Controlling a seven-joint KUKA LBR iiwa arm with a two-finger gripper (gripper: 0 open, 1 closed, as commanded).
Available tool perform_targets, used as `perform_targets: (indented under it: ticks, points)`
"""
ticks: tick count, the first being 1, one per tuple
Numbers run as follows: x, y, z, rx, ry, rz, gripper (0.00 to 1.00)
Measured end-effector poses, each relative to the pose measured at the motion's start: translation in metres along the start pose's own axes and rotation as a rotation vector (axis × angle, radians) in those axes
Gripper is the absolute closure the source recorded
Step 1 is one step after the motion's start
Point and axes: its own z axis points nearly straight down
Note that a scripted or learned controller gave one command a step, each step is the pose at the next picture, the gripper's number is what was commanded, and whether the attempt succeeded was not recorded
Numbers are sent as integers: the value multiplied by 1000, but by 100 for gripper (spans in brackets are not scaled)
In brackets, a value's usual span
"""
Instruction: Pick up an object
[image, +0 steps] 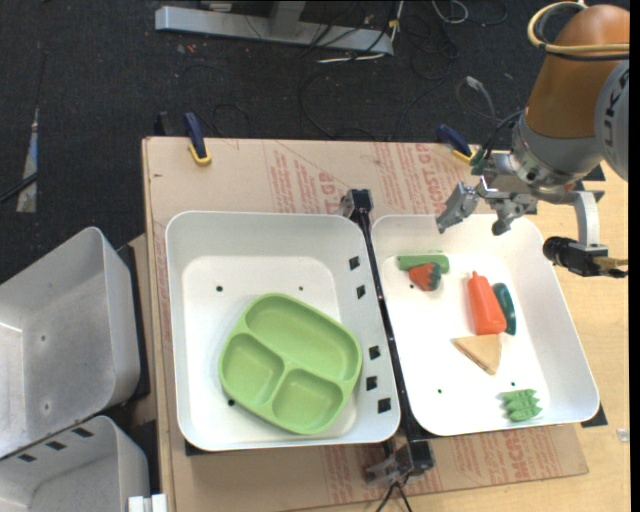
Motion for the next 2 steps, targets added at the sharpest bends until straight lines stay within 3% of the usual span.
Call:
perform_targets:
  ticks: [1, 2]
  points:
    - [0, 2, -7, -11, -1, -2, 0]
    - [1, 5, 36, -9, -1, 0, 0]
